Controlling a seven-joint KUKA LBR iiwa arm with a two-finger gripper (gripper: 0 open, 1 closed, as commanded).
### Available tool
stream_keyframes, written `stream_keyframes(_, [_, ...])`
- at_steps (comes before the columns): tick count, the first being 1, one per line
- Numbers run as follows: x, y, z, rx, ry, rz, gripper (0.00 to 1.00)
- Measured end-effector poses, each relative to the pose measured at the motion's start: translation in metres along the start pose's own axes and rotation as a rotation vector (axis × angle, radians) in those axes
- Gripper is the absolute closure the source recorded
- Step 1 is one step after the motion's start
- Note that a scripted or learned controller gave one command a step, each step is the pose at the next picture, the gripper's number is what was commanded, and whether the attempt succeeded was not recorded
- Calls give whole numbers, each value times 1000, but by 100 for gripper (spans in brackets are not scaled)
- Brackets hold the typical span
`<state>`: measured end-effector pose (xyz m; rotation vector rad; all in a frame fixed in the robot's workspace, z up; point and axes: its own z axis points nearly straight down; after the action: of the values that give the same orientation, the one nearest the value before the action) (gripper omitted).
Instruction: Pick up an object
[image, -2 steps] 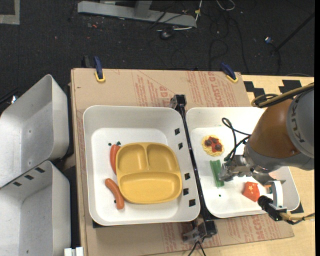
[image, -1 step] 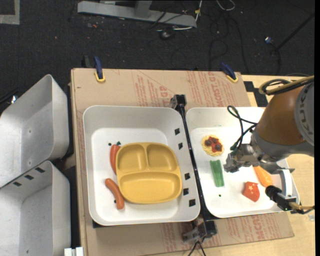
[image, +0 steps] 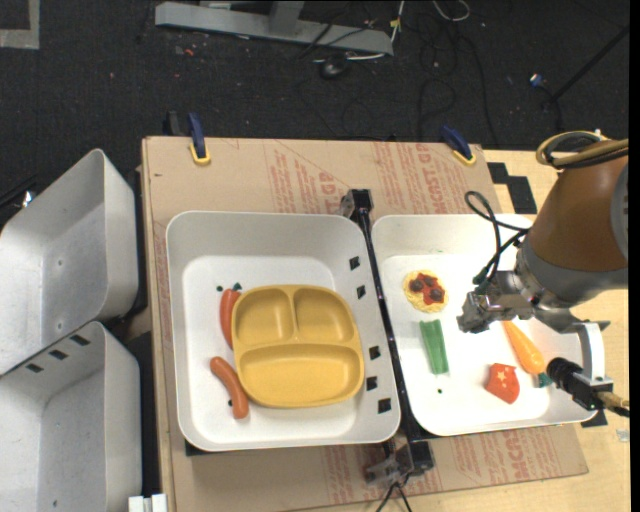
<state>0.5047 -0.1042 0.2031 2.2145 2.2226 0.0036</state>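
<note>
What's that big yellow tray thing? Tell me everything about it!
The yellow tray is a smooth, plastic-looking lunch plate with rounded corners. Raised ridges split it into three compartments: two smaller ones along the far side and one long one along the near side. Nothing lies in any of them. It sits flat in the left white bin, turned slightly askew. A red chili pepper lies against its left edge, and a sausage sits at its near-left corner, touching or nearly touching it.

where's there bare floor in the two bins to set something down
Right bin: bare along the back wall above the pizza toy. Crowded around green stick, carrot, red piece. Left bin: yellow tray takes most; bare strip behind it.
</note>
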Motion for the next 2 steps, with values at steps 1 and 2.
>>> stream_keyframes(1, [0,1,-8,2,0,1,100])
stream_keyframes(2, [48,28,-2,2,2,-4,100])
